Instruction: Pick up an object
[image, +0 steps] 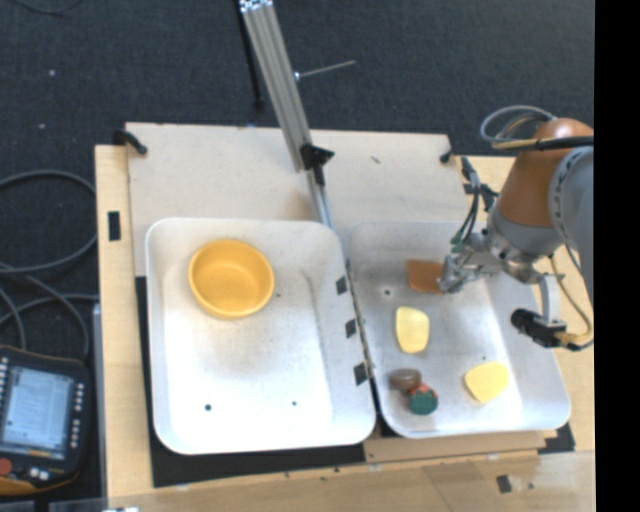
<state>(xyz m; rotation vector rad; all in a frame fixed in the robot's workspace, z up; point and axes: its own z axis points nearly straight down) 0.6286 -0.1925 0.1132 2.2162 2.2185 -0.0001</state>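
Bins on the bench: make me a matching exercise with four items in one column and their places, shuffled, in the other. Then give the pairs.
Items:
1. yellow bowl
2. brown object
3. green-and-red object
4. gripper

Places:
A. right bin, near edge, beside a grey-brown piece
B. left bin, far part
C. above the right bin, at the brown object's right end
D. right bin, far part

Pairs: 1-B, 2-D, 3-A, 4-C

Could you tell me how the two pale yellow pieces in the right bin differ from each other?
The yellow piece near the bin's middle is paler and stands taller than wide; the yellow piece by the front right corner is a stronger yellow, lies wider and sits tilted. The first lies nearer the tool, the second nearer the green object. Both are small, rounded, and lie loose in the right bin.
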